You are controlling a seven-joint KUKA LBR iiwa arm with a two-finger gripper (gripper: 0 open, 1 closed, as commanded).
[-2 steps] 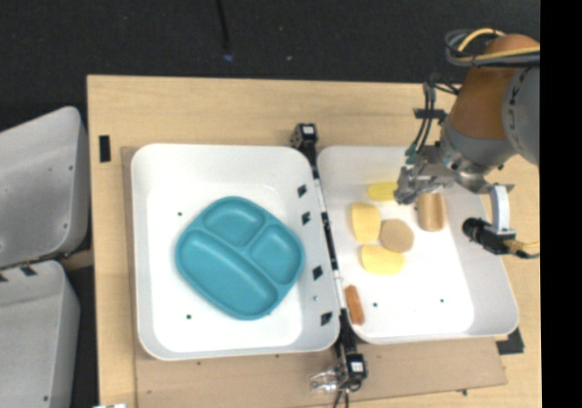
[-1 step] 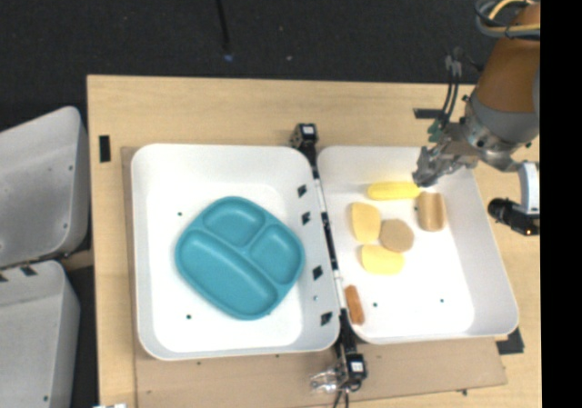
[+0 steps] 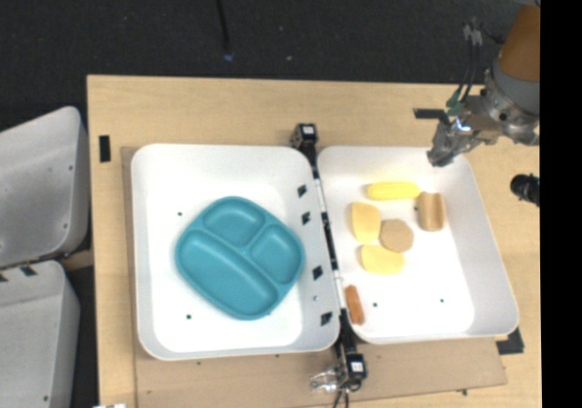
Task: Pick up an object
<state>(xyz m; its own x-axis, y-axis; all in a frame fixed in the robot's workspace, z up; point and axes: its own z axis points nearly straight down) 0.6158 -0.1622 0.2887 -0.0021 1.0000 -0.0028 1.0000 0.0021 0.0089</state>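
Observation:
Several toy food pieces lie in the right bin [image 3: 455, 306]: a yellow banana-like piece [image 3: 393, 191], a brown bun-like piece [image 3: 430, 211], a pale yellow slab [image 3: 365, 221], a tan round piece [image 3: 396, 236], a yellow wedge [image 3: 381, 259] and a small orange sausage [image 3: 354, 304] by the bin's left wall. My gripper [image 3: 442, 154] hangs over the right bin's far right corner, above and to the right of the banana-like piece, with nothing visibly in it.
The left bin [image 3: 155, 306] holds a teal divided plate [image 3: 239, 256]. A black-clipped divider [image 3: 317, 215] separates the bins. The wooden bench [image 3: 227, 106] surrounds both bins, and grey panels [image 3: 36, 188] stand at the far left.

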